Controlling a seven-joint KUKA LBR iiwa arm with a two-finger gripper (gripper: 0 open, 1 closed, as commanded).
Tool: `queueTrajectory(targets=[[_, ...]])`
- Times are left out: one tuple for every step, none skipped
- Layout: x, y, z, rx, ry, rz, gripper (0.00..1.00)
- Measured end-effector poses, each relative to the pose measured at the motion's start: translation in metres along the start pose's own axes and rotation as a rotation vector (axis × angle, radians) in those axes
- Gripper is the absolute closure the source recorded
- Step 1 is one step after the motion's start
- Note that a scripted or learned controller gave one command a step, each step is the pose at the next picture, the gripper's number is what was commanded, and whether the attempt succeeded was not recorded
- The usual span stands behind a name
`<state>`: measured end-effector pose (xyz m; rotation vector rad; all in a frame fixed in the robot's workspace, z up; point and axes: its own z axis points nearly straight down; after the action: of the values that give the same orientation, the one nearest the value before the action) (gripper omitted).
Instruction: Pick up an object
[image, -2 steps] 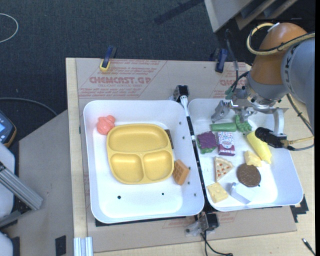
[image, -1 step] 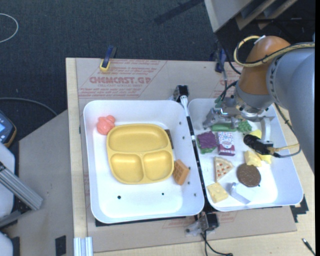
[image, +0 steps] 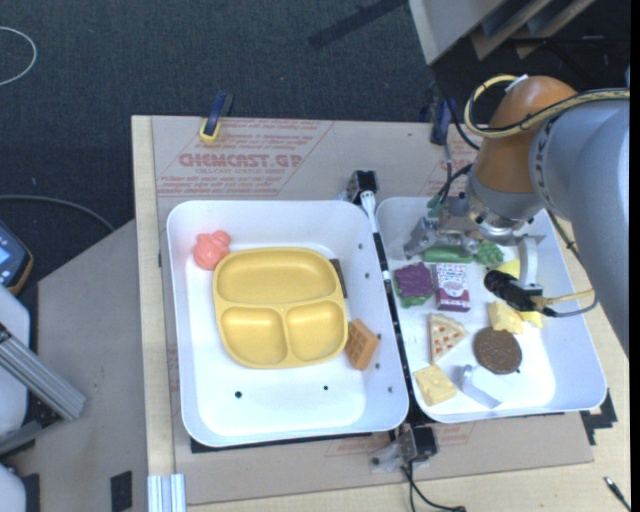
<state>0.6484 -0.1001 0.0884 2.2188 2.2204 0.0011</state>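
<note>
**Arm poised over the far end of the right bin, toy food spread below**

The gripper (image: 452, 232) hangs over the far edge of the right bin (image: 580, 385), beneath the orange-banded wrist; whether it is parted or closed cannot be told, and nothing is seen held in it.

Right bin, contents. A purple block (image: 413, 283) lies near the inner wall, touching a dark red packet (image: 453, 289). Just beyond these, under the gripper, a green piece (image: 447, 255) shows, with a second green item (image: 490, 254) beside it. A pizza slice (image: 444, 336) lies mid-bin, near a brown round cookie (image: 497, 351). A cheese wedge (image: 434, 384) and a grey piece (image: 476, 386) sit at the near edge. A pale yellow chunk (image: 506, 317) lies toward the outer wall.

Left bin (image: 290, 420), contents. A yellow divided plate (image: 278, 305) fills the middle; a pink object (image: 211, 249) lies at the far left corner, and a waffle piece (image: 361, 344) leans against the plate's right edge.

Handling, as judged. The nearest candidates, the green piece and purple block, look like light, rigid plastic toys with smooth, possibly slippery faces. The block offers flat opposing sides for a firm pinch; the flat pizza slice and cookie would be harder to lift from the bin floor.
</note>
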Motion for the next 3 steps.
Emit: queueTrajectory(targets=[[-0.001,0.002,-0.013,-0.009,-0.003,0.001,1.0],[0.001,0.006,-0.057,-0.005,0.0,0.0,1.0],[-0.003,0.001,-0.118,-0.007,-0.001,0.001,1.0]])
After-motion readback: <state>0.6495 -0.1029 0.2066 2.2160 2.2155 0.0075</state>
